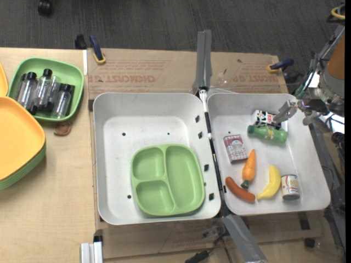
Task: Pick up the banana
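Banana (269, 183) lies in right bin (307, 201), between carrot (249, 166) and can (290, 187). We note pincer (286, 112) above green bottle (268, 133), well apart; we cannot tell its state.

Upside-down red print, seemingly "CHEMCOTZ", on the cardboard sheet (164, 70) behind the bins; other labels too small.

Arm (335, 64) cut off at right edge; gripper (286, 112) fingers – unclear
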`<state>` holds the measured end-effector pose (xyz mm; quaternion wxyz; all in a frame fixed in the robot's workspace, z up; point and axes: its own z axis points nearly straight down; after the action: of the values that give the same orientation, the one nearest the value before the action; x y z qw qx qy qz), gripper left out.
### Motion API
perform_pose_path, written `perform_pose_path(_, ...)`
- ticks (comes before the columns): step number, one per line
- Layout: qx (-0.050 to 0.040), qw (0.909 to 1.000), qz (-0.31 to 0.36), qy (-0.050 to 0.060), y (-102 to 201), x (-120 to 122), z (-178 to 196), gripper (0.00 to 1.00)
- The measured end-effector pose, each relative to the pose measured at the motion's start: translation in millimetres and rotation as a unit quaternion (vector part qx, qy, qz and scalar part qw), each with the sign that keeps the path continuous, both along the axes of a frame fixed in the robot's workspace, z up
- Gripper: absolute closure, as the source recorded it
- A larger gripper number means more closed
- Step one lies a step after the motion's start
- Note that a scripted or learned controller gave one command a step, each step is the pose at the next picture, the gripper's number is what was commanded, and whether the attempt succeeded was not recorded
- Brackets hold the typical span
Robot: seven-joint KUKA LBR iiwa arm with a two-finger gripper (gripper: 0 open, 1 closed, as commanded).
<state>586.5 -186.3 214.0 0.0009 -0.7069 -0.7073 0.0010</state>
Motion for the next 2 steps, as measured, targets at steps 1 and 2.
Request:
perform_pose_path(1,0.0000,1.0000,0.000,0.000,0.0,0.0,0.0,0.00)
perform_pose_path(2,0.0000,1.0000,0.000,0.000,0.0,0.0,0.0,0.00)
